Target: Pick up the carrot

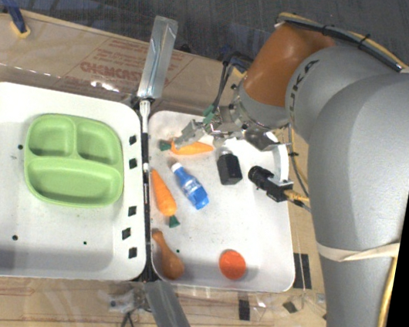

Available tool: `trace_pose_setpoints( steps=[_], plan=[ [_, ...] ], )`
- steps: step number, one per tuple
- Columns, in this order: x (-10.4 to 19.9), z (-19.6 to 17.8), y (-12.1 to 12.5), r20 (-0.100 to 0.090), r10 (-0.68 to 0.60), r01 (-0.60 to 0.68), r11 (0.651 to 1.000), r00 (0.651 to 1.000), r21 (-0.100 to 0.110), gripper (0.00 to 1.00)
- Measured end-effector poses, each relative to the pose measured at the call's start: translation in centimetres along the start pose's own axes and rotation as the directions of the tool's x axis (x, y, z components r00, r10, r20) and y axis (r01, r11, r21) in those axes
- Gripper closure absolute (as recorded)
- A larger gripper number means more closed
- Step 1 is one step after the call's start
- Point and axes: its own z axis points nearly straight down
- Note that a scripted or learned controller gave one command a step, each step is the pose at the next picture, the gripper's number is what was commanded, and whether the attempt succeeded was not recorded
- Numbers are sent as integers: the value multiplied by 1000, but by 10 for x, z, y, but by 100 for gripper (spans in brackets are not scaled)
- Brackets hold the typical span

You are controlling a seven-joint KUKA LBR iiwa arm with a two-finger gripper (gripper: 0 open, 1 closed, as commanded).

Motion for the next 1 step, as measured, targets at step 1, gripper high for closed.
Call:
trace_pose_setpoints(
  steps=[1],
  plan=[
    [-23,65,-5,0,108,-108,994,994,1,0]
  ],
)
